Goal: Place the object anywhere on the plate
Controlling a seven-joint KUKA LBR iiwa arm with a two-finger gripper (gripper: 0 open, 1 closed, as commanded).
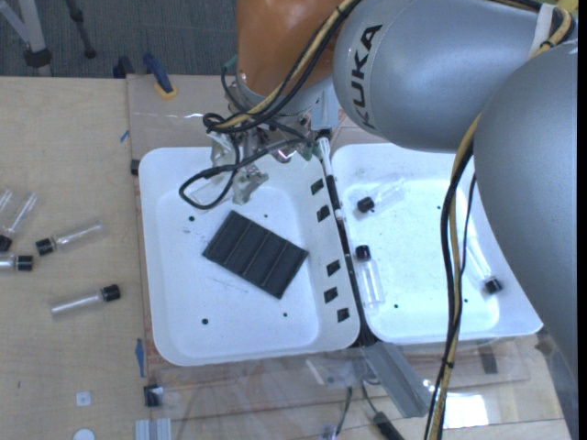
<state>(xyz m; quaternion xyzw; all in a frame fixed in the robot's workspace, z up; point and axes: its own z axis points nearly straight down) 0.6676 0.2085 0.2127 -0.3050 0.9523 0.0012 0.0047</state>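
Note:
A black ribbed plate [255, 253] lies flat and turned at an angle in the middle of the left bin [174, 337]. My gripper [243, 183] hangs over the back of that bin, just above and behind the plate's far corner, with black cables looping round it. The arm's orange band and grey body hide much of it from above. Three clear vials with black caps lie in the right bin [514, 324]: one [381, 195] at the back left, one [369, 278] along the left wall, one [483, 273] at the right. I make out nothing between the gripper and the plate.
Several more capped vials lie loose on the wooden bench to the left, such as one [69, 238] and another [83, 299]. A black clip-studded divider [330, 236] runs between the two bins. The big grey arm covers the view's upper right.

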